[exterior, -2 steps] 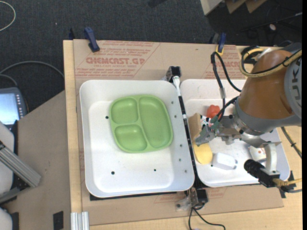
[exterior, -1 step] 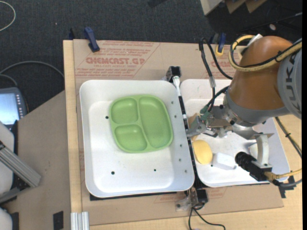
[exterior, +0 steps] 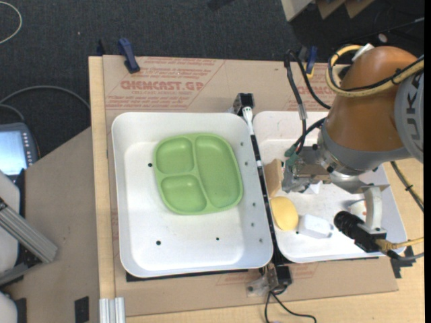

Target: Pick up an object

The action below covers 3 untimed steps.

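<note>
Hand (exterior: 301, 178) low over right bin (exterior: 323, 249) — arm (exterior: 367, 106) largely hides it, grip state untellable; yellow lump (exterior: 284, 214) just beside.

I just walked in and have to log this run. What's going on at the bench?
The grey and orange arm reaches in over the right bin, with its gripper low near that bin's left wall. A yellow rounded object and a small white block lie on the bin floor close beside it. I cannot tell whether the gripper holds anything. The left bin holds a green divided plate.
</note>
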Motion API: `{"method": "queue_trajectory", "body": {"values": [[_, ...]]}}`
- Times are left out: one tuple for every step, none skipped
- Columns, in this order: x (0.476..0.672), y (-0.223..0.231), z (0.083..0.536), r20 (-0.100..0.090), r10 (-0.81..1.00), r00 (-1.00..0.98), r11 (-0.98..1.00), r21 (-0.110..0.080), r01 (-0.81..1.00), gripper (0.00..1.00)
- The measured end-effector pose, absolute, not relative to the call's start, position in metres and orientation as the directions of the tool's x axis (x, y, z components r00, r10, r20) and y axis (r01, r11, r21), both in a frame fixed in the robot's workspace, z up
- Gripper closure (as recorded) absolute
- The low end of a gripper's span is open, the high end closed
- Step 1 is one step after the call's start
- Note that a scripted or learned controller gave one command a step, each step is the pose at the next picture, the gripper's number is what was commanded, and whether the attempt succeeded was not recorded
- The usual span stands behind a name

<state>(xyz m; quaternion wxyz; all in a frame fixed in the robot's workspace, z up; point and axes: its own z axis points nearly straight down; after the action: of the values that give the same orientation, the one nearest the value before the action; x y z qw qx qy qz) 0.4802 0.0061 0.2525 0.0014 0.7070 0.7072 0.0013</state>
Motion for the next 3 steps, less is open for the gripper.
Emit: {"method": "queue_trajectory", "body": {"values": [[0.479,0.069,0.247,0.001,1.0,-0.006,0.006,0.001,1.0,1.0],[0.481,0.079,0.399,0.005,1.0,-0.004,0.004,0.019,1.0,1.0],[0.534,0.105,0.325,-0.001,1.0,-0.003,0.003,-0.005,1.0,1.0]]}}
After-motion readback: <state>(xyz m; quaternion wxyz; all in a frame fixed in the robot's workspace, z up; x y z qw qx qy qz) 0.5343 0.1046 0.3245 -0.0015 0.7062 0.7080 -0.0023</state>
